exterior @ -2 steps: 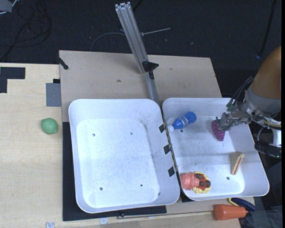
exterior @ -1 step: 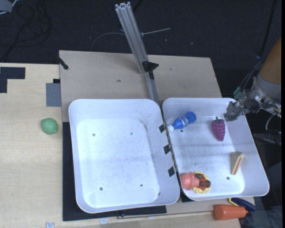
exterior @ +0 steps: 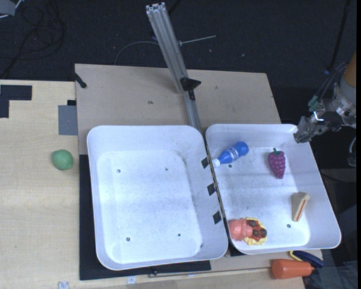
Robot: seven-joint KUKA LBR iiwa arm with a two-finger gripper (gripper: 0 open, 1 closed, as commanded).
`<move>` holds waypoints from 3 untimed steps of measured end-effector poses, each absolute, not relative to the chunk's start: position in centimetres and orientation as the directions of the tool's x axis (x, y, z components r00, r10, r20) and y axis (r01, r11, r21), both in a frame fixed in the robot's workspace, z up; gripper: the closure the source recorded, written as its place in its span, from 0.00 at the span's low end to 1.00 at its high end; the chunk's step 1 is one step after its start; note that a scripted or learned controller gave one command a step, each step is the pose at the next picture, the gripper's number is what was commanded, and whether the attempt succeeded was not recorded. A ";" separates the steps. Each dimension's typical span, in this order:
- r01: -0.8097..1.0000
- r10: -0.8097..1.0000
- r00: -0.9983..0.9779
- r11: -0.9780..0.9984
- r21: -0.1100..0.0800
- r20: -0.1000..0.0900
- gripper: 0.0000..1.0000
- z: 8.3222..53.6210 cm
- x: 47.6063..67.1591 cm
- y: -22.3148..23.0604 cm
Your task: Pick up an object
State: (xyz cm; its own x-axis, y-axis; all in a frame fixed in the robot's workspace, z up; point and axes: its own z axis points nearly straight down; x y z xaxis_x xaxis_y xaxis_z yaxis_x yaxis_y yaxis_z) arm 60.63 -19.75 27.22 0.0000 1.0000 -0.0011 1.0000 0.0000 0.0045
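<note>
Nearest the claw (exterior: 305,131), inside the right-hand bin (exterior: 325,188), lies a purple grape bunch (exterior: 277,163), flat on the bin floor with its small green stem pointing toward the far wall. That makes it the sensible object to go for. Taking the grapes as the landmark: a blue bottle (exterior: 233,153) lies on its side to their left, near the divider between the bins; a sandwich wedge (exterior: 299,206) sits nearer the camera and slightly to the right; a red and yellow toy (exterior: 248,230), perhaps a food item though it is too blurred to name, rests further toward the near left corner.

At this moment the claw hangs over the bin's far right rim, up and to the right of the grapes, carrying nothing; whether its tips are spread or pressed together I cannot tell at this size.

To do the approach well, I judge the arm should travel left and toward the camera until centred over the bunch, then descend straight. Closing across the narrower width should help, since the lumpy shape may roll. Everything else lies well apart from the grapes, so a collision looks unlikely.
</note>
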 end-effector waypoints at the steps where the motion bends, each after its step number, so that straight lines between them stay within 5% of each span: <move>1: 1.000 1.000 -0.003 0.003 -0.001 0.001 1.00 25.9 60.3 -15.3; 3: 1.000 1.000 -0.004 0.004 0.000 0.001 1.00 24.3 59.5 -4.3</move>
State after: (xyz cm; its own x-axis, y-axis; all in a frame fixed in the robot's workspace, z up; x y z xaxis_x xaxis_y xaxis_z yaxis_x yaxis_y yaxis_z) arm 59.52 -4.27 24.26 -0.0043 1.0000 0.0013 1.0000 0.0043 -0.0004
